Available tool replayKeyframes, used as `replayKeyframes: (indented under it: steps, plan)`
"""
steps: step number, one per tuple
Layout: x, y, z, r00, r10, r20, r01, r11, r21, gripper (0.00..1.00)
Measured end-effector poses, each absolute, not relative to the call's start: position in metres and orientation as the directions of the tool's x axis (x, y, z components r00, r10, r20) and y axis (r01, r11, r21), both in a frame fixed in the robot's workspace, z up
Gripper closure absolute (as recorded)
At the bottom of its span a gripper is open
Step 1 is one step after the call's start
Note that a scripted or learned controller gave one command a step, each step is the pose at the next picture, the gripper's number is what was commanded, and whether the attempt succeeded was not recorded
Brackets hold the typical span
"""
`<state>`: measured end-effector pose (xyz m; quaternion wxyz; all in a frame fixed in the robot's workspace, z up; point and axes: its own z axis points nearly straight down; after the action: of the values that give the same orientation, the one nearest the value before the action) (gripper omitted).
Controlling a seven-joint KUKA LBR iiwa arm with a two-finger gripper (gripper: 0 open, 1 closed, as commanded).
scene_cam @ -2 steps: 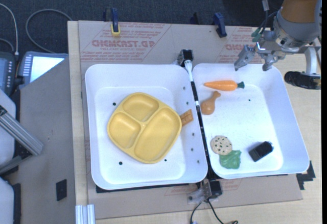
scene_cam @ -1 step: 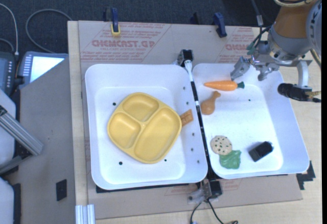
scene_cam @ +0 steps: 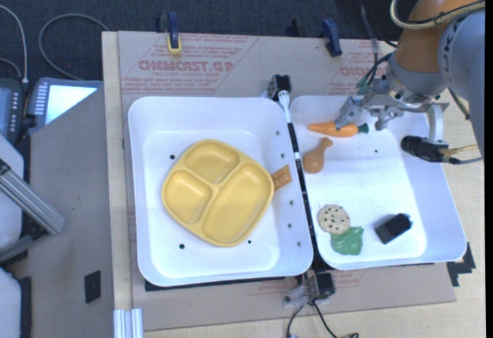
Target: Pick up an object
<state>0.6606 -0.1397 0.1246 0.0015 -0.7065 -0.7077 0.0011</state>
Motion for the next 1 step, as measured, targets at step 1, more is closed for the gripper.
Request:
replayKeyframes:
  steps: [1]
  plan:
    - [0.6615,-0.1399,0.1384,-0.002,1.0,-0.001,1.0,0.002,0.002,1.0]
